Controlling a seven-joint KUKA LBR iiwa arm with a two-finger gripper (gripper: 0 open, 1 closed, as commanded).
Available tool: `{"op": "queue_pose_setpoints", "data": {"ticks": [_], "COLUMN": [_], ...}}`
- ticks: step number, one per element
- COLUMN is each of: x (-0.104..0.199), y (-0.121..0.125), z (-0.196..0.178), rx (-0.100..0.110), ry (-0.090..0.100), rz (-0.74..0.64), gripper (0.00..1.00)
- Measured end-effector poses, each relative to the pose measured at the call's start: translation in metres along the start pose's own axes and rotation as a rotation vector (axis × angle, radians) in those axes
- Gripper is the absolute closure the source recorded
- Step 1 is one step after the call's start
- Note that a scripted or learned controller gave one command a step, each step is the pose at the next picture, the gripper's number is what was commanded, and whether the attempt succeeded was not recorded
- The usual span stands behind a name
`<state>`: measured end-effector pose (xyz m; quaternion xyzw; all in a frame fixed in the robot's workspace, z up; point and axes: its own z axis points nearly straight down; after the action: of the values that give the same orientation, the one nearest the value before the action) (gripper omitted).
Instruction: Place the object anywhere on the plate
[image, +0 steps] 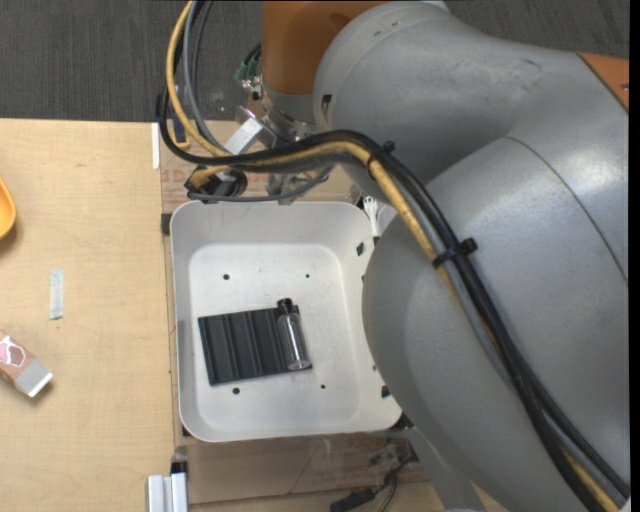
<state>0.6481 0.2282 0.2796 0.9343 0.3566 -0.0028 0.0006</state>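
From where I stand, the white bin (200, 400) sits nearest, and in it lies a small clear vial with a dark cap (291, 337), resting against the right edge of a black ribbed block (243, 346), at about six o'clock from the bin's middle. To lift it well, come straight down and pinch across its narrow body, clear of the block. The grey arm (480, 260) looms at three o'clock. The hand (265, 120), at twelve beyond the rim, is blurred, perhaps tilted; I cannot tell its state. The pale wooden bench (80, 220) spreads at nine.
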Motion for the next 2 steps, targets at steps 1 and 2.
{"op": "queue_pose_setpoints", "data": {"ticks": [1, 2], "x": [0.0, -0.0006], "y": [0.0002, 0.0009], "z": [-0.0003, -0.0081], "rx": [-0.001, -0.001], "ry": [0.0, -0.004], "rz": [0.0, -0.001], "gripper": [0.0, 1.0]}}
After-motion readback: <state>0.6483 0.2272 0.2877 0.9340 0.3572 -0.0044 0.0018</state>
